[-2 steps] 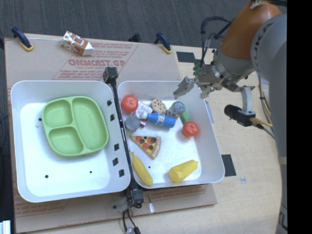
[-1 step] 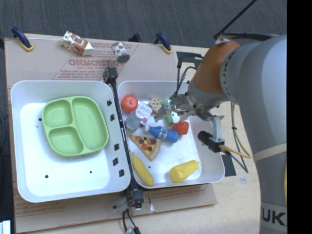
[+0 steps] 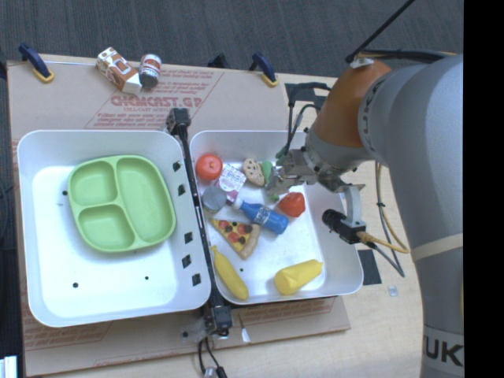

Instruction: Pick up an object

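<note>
A banana [image 3: 229, 274] lies by the right bin's [image 3: 346, 278] near rim. My gripper [image 3: 277, 186] hangs mid-bin, beside the red toy [image 3: 292, 204]; finger spread I cannot tell.

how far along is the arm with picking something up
Done: the gripper has reached into the right bin, low among the toys, beside the red piece and blue bottle. In hand: nothing visibly held. Left: grasp and lift; the banana and pizza slice lie untouched.
</note>
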Controlling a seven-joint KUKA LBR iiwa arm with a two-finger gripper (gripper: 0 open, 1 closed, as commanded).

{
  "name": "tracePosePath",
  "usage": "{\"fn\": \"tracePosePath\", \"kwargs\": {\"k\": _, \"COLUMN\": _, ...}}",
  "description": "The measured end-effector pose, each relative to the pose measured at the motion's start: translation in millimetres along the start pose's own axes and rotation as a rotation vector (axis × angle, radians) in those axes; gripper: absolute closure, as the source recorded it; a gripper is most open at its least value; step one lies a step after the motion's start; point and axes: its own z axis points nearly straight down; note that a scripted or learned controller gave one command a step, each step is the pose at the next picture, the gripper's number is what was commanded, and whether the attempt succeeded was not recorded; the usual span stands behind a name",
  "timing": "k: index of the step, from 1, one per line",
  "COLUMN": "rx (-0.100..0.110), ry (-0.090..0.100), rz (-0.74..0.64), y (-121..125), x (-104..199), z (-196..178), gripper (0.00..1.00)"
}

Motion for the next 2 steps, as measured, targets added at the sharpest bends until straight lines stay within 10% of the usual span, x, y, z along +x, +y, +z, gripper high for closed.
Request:
{"fn": "tracePosePath", "kwargs": {"k": 1, "rx": -0.002, "ry": -0.001, "rz": 0.004, "y": -40, "x": -44, "z": -59, "gripper": 1.00}}
{"fn": "tracePosePath", "kwargs": {"k": 2, "rx": -0.002, "ry": 0.001, "rz": 0.002, "y": -16, "x": -43, "z": -65, "gripper": 1.00}}
